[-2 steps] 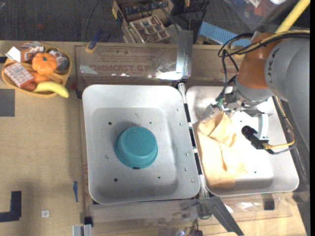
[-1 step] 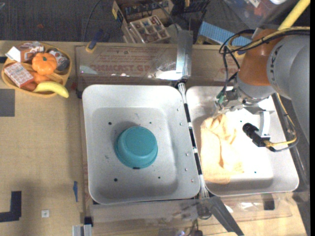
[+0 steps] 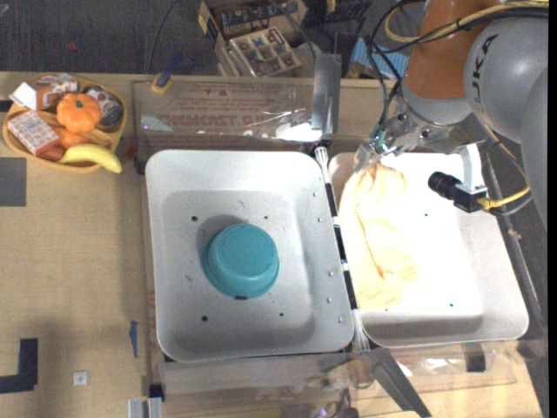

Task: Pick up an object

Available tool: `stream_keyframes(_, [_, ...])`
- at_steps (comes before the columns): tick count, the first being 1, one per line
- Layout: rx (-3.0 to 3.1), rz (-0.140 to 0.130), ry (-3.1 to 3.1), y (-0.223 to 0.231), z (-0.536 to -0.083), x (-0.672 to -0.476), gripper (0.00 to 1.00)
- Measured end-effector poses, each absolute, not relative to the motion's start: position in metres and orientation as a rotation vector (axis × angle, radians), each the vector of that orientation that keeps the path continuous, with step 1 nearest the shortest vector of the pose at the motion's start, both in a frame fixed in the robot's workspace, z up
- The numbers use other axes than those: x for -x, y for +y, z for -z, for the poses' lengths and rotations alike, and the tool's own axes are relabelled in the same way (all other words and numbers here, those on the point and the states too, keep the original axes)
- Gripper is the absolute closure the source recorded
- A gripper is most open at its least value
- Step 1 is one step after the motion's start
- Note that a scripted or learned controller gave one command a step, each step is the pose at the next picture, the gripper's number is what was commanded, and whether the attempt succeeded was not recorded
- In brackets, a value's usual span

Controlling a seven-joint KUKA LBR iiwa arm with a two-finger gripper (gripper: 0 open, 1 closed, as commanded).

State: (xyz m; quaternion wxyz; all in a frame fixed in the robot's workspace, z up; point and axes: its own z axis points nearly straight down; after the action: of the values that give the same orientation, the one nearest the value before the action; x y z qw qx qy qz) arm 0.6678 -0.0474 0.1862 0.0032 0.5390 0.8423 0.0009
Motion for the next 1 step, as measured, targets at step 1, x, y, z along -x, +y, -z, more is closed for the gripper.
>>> stream_keyframes(1, [-1.69,-0.003,2.641,-0.0473,-0.1863,-0.6679,0.0])
